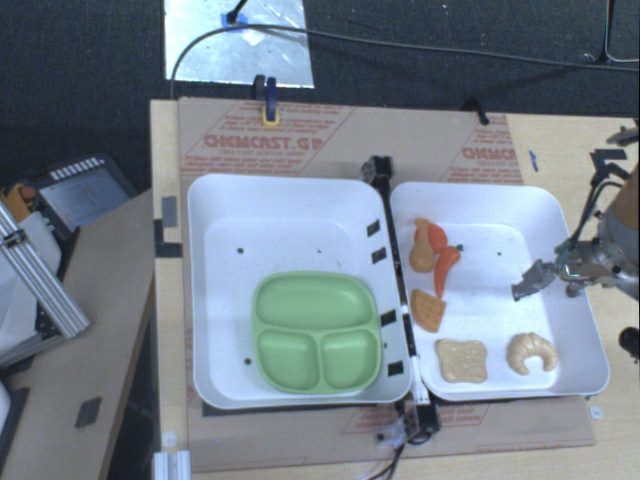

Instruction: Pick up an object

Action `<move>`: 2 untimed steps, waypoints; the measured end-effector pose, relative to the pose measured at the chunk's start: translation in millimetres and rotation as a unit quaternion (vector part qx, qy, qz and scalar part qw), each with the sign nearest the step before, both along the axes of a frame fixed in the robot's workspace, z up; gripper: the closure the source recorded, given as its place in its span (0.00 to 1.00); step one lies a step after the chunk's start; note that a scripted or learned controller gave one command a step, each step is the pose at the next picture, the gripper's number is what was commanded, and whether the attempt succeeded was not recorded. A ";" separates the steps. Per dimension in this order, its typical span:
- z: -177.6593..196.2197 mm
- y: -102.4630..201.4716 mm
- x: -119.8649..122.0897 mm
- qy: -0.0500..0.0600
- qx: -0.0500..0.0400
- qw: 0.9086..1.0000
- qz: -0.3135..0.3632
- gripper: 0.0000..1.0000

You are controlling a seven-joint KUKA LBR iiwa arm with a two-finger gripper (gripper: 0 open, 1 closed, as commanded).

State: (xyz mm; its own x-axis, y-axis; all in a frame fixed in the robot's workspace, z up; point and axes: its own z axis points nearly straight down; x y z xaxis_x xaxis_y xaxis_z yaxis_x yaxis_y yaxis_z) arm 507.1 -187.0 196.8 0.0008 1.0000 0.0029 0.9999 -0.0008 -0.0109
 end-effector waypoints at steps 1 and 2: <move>6.0 0.3 3.1 -0.006 -0.002 1.000 0.002 0.00; -56.3 1.1 6.2 -0.004 -0.001 1.000 0.001 0.00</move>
